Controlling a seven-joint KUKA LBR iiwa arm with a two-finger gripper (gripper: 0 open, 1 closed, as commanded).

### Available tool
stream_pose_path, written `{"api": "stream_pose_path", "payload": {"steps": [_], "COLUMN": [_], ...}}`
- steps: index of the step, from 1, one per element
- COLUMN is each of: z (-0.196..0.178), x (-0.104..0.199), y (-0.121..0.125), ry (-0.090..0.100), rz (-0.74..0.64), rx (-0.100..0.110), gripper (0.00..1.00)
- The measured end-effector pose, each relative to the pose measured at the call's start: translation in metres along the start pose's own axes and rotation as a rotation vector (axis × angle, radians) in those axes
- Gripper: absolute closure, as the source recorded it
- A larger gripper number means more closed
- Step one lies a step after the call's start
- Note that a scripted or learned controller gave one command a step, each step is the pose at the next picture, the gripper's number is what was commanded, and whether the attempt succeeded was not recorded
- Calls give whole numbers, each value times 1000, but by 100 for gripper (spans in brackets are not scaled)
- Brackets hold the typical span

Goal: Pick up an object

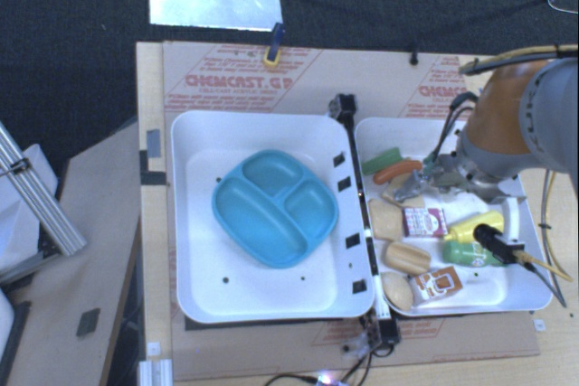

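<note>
**In the right bin, a crowd of light toy food under the claw**

In the right bin (534, 285), a tight scatter of small play-food pieces: a green piece (381, 162) and an orange hot dog (396, 171) near the top left, a red-and-white carton (423, 221) in the middle, a tan bread roll (407, 258) and a small brown box (438, 284) lower down, a yellow piece (474, 228) and a green bottle (468, 254) to the right. Above the upper middle of that pile, the claw (418, 183), low and close to the hot dog; impossible to tell whether spread or closed, and nothing visibly between its tips.

Probably all light, hollow plastic or card: stiff, smooth, a bit slippery, prone to skidding or rolling rather than breaking. Best taken across the narrow width, at mid-length; for the roll and hot dog, across the short axis.

Little open room: pieces nearly touching, the bin's rim and the divider (357, 194) close on the left. More free floor toward the bin's lower right corner. In the left bin (194, 285), a blue divided plate (275, 207), well apart.
</note>
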State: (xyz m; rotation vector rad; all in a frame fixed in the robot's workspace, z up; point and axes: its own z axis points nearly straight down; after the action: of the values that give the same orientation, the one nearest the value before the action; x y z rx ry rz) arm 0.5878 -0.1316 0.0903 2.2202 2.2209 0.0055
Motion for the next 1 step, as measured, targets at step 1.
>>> {"api": "stream_pose_path", "payload": {"steps": [1], "z": [-15], "x": [0], "y": [3], "ry": [-2], "rz": [-1], "rx": [-8], "gripper": [100]}}
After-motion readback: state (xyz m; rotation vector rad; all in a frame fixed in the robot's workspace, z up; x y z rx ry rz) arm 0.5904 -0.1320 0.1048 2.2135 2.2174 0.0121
